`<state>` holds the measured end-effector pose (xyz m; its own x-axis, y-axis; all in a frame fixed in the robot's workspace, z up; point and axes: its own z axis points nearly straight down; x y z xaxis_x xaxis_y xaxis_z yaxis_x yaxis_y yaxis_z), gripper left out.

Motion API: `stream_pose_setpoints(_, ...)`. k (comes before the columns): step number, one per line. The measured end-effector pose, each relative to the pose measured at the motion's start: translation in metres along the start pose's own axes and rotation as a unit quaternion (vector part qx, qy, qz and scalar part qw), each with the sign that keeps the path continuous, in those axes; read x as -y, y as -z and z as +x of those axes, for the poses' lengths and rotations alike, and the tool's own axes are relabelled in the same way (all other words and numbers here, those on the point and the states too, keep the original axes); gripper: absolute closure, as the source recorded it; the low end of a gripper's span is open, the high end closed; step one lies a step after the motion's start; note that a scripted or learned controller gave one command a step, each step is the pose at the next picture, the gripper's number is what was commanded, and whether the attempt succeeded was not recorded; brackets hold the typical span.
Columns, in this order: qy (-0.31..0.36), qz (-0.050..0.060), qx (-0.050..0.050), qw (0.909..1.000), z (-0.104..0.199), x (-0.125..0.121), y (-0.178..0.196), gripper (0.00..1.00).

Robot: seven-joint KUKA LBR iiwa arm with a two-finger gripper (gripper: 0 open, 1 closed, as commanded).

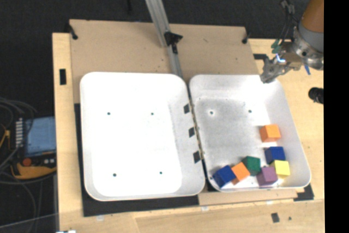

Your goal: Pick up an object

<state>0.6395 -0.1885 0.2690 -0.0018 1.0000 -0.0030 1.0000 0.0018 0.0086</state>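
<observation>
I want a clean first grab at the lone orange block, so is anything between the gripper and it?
Nothing visible. The gripper hangs at the right bin's far right corner, and bare bin floor lies between it and the orange block. The other blocks, starting with the blue block, lie beyond it toward the near edge.

Two shallow white bins side by side on a pale wooden table (62, 117), left bin (92, 133) and right bin (229, 128) joined by small dark clips along the shared edge. Behind them, a brown board (120, 46) lying flat, with a slanted metal rail (155, 3) rising from its middle. Off the table's left edge, a blue box (41, 135) among dark cables on the black floor.
</observation>
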Motion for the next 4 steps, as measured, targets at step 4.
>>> stream_pose_setpoints(4, 0.001, 0.004, -0.002, 1.0, 0.199, -0.018, -0.012, 1.0)
